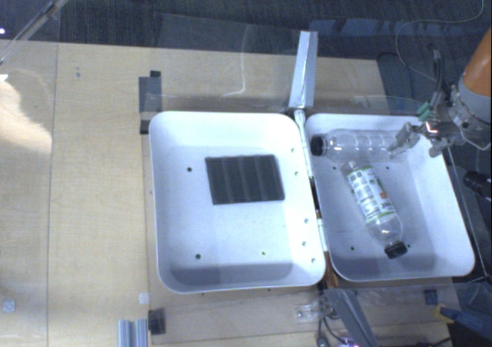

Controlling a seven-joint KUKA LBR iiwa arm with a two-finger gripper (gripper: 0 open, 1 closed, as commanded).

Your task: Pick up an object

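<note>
- Labelled bottle [373, 203]: lies on its side in the right bin [453, 249], slanted, dark cap toward the near wall. It appears to be empty clear plastic, so judge it light, thin-walled, smooth and prone to rolling.
- Recommended hold: across the labelled mid-body, fingers square to the long axis; the label should offer more friction than bare plastic, and a firm squeeze may dent the wall.
- Clear bottle [354, 143]: lies along the far wall of the same bin, dark cap toward the divider, touching or nearly touching the labelled one. Same handling applies.
- Gripper [421, 131]: sits over the far right corner of the right bin, beside the clear bottle's base end. Finger spacing cannot be resolved here; contact with the bottle is possible but unconfirmed.
- Left bin [177, 245]: contains a dark ribbed pad [244, 179], lying flat.
</note>
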